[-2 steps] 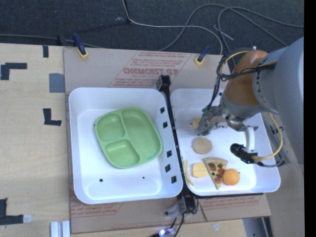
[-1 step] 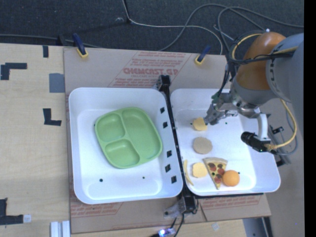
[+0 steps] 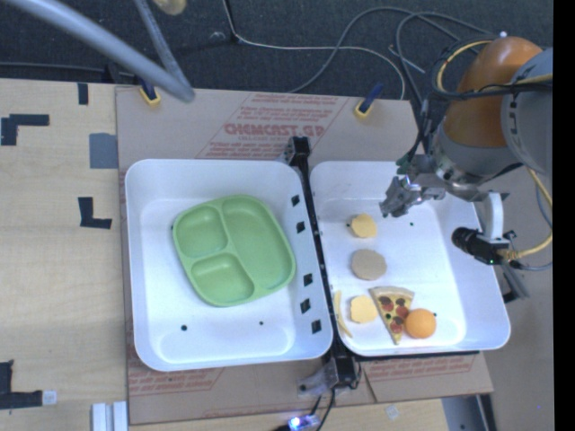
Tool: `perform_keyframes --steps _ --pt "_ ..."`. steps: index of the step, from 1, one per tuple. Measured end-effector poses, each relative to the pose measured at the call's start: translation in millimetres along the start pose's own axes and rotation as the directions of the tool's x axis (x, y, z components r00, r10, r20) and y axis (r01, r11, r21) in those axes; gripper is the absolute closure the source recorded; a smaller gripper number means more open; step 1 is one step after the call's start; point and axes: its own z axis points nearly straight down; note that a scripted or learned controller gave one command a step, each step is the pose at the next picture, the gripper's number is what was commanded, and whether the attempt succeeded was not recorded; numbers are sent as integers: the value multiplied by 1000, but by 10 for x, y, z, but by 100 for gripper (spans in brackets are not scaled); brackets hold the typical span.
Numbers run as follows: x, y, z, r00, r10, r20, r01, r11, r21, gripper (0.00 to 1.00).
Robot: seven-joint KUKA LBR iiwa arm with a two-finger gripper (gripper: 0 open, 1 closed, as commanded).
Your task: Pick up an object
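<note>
Pincer (image 3: 396, 199) state unclear, hovering just up-right of the small yellow piece (image 3: 364, 227).

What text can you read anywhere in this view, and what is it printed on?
"CHEMCAST GP", in red on the cardboard sheet under the two bins; this is my best reading.
Smaller red print just below it: too blurred to read.
The green tray, the food pieces and the gripper bear no readable text.

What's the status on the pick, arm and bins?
Gripper over right bin, nothing seen between fingers. Nearest item: small yellow piece, apart from gripper. Green tray in left bin, out of the way.
</note>
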Motion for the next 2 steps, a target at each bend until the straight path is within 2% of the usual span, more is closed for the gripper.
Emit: perform_keyframes --steps 1,2 --pt "4 34 -637 1000 -1 1 1 1000 -4 100" --pt "516 0 -568 1000 -3 0 3 1000 3 100"
